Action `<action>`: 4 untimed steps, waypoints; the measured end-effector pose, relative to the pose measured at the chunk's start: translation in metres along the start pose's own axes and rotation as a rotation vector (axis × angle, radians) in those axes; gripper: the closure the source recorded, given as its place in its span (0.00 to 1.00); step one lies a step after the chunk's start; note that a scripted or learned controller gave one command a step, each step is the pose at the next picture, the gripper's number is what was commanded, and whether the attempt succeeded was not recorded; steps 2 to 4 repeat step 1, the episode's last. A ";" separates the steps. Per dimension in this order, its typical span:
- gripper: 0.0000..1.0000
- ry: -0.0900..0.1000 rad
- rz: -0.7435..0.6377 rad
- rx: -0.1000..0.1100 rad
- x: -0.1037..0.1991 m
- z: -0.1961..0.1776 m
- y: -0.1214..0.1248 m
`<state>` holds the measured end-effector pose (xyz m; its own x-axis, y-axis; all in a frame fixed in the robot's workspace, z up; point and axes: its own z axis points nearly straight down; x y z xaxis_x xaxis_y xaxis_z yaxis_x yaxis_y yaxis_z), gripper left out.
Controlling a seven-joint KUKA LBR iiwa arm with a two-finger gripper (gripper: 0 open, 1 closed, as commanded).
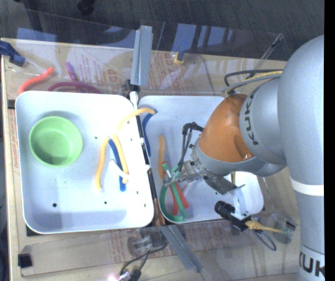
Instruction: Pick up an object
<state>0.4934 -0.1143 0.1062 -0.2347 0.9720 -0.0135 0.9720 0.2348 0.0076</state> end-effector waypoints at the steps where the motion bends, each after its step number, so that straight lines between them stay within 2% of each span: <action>1: 1.00 0.014 0.232 0.012 0.022 -0.093 0.053; 4: 1.00 0.014 0.232 0.012 0.022 -0.093 0.053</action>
